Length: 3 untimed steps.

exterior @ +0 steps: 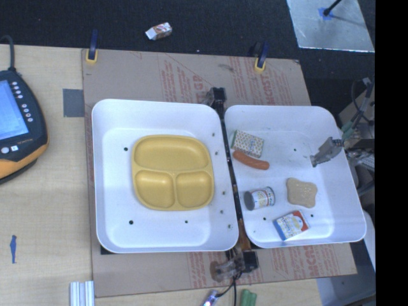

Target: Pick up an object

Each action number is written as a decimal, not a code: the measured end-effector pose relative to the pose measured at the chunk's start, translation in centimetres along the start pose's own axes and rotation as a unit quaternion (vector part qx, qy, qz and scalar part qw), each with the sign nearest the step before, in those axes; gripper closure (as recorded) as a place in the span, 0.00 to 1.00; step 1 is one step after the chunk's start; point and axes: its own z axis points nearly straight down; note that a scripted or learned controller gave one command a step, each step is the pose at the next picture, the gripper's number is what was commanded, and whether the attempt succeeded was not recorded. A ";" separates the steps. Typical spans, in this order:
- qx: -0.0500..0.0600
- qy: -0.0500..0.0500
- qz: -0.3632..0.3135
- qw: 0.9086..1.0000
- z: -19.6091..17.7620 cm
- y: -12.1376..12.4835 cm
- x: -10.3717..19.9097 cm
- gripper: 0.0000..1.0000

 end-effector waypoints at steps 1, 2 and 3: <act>0.001 0.000 0.000 1.000 11.4 0.3 0.9 0.00; -0.002 -0.001 0.000 1.000 19.0 2.0 -1.8 0.00; -0.001 -0.002 -0.001 1.000 17.9 2.0 -1.9 1.00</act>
